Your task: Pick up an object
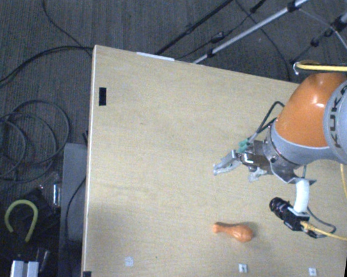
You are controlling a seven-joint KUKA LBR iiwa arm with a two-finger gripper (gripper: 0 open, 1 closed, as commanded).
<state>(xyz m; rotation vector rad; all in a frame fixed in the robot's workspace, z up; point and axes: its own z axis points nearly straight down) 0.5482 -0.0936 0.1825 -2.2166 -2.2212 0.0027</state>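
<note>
The orange pear-shaped object (234,231) lies on its side on the bare tan bench top (156,164), toward the near edge, narrow end pointing left. Farther back, just above it and apart from it, the gripper (237,166) hangs over the surface, its two metal fingers spread apart with nothing between them.

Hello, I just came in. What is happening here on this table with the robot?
A grey and orange robot arm reaches in from the right over a light wooden table. Its tool hangs above the bare surface with nothing between its fingers. The one object to pick up, a small orange pear-shaped piece, lies on the table nearer the front edge, apart from the tool and not yet grasped.
</note>
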